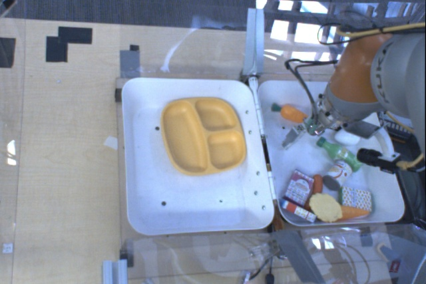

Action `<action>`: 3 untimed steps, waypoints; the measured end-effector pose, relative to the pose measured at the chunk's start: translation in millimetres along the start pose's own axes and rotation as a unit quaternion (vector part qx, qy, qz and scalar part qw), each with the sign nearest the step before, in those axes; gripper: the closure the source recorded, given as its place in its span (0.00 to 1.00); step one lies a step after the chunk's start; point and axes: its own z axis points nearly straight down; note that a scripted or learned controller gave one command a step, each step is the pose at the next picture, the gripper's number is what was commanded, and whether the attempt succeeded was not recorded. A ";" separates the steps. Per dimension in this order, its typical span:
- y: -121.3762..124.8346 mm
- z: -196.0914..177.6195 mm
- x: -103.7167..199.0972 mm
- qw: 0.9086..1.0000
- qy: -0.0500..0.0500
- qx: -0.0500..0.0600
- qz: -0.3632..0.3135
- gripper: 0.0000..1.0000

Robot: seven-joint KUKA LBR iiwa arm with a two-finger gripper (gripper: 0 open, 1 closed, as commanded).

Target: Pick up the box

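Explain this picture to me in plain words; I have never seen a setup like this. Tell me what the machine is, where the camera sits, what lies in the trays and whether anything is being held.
The camera is fixed above a bench and looks down at a slant. Two shallow white bins sit side by side. The left bin holds a yellow divided plate.

The grey and orange shape on the right is a robot arm reaching in. Its gripper, two metal fingers, hangs over the right bin.

That bin holds toy food and small items: a carrot, a green bottle, a red box, a round yellow piece and a patterned packet.

The arm is meant to pick up the box. Nothing shows between its fingers, and the box lies nearer the camera, apart from the gripper.
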 end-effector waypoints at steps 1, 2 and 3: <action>86.2 -96.1 10.6 1.000 0.000 -0.001 -0.009 0.00; 14.7 -94.7 31.6 1.000 0.001 0.001 -0.020 0.00; -48.6 -6.6 45.7 1.000 0.001 0.001 -0.020 0.00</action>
